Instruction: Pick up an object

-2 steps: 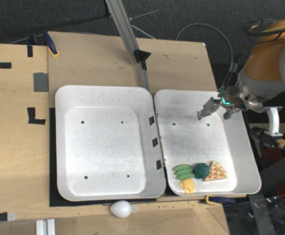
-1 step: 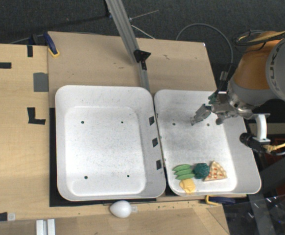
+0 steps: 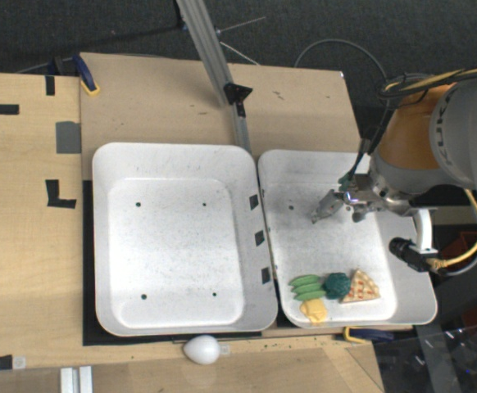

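Gripper: your gripper [image 3: 327, 209] hangs over the middle of the right bin [image 3: 304, 178]; you can't tell from this view how its tips stand, and nothing shows between them.
Objects: a cluster sits at the bin's near edge, at about 6 o'clock from the gripper and well apart from it.
Cluster: green piece [image 3: 306, 285], dark teal piece [image 3: 336, 284], yellow piece [image 3: 314, 309], pizza-slice toy [image 3: 361, 287], all close together.
Left bin [image 3: 173, 158]: at 9 o'clock.
Bench: white egg-shaped thing [image 3: 202, 350] lies on it just past the left bin's near rim.

Robotics lab: taped plywood bench [image 3: 165, 97], two white bins [image 3: 173, 158], loose cables [image 3: 337, 47].
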### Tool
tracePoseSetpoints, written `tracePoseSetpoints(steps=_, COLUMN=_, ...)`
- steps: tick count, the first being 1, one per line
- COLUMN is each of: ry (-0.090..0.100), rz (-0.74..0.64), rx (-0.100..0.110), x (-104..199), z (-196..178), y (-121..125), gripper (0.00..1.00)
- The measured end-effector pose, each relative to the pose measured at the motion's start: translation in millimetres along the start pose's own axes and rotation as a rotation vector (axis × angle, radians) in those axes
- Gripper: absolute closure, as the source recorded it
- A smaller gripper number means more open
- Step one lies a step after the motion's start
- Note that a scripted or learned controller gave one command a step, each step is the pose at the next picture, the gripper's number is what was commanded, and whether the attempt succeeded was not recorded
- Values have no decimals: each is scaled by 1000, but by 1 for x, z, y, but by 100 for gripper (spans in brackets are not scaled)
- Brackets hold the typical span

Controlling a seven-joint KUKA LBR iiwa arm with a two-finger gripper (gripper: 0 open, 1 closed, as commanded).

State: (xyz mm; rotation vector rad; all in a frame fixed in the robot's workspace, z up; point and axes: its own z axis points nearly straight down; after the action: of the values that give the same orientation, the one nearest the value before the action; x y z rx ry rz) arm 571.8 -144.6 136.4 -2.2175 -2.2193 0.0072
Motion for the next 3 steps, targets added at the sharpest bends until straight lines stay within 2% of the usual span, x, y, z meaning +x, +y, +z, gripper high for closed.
tracePoseSetpoints(steps=1, ry=-2, rz=-1, rx=-6, x=0, z=49, y=0, gripper=0)
tracePoseSetpoints(steps=2, ry=0, rz=-1, rx=-5, x=1, z=37, y=0, gripper=100)
tracePoseSetpoints(steps=3, ry=-1, rz=0, rx=-10, x=-9, z=-16, y=5, gripper=100)
